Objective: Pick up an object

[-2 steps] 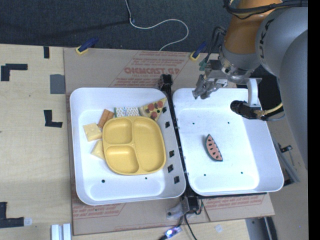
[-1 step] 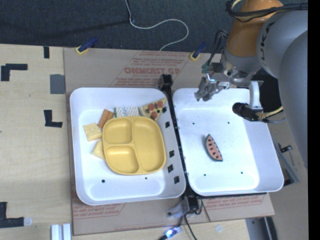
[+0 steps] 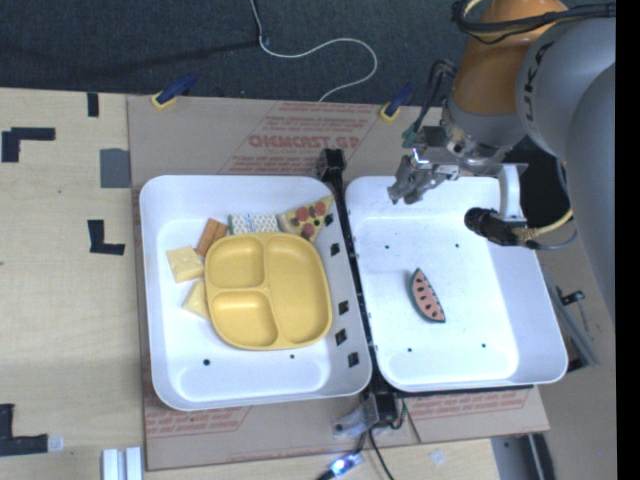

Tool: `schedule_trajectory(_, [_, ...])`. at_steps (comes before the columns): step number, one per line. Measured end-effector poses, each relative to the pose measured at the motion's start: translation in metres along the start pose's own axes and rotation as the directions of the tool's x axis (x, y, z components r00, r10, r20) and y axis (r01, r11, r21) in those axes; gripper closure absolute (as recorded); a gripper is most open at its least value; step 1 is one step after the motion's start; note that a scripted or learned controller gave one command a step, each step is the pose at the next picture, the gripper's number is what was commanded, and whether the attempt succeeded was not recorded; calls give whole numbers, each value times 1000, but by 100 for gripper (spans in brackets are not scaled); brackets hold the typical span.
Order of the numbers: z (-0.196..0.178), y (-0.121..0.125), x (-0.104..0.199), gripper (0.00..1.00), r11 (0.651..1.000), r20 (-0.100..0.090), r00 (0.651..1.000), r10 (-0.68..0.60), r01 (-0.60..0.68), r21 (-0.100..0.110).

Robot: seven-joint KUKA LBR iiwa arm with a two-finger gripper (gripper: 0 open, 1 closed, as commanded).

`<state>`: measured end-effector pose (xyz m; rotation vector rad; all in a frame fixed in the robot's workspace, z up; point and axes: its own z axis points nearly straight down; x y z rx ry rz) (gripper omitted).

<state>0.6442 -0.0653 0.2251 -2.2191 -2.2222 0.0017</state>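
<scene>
— Camera count and mounting?

— One, by my feed: fixed above the bench, looking down at a slant, so the far edge sits toward the top of frame.

— Coverage?

— I see both white bins whole: the left bin (image 3: 155, 298) and the right bin (image 3: 520, 353), side by side at mid-frame. Cardboard sheet (image 3: 290, 138) beneath them, wooden bench top (image 3: 60, 298) to the left, dark carpet (image 3: 120, 28) beyond the far edge.

— Distance?

— Moderate; the bins span most of the width.

— Arm entry?

— The arm (image 3: 560, 78) comes in from frame right, large at the upper corner, being nearest the lens.
</scene>
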Motion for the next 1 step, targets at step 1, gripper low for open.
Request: schedule_trajectory(1, [0, 10, 6, 100, 1000, 0, 1000, -1, 1, -1])
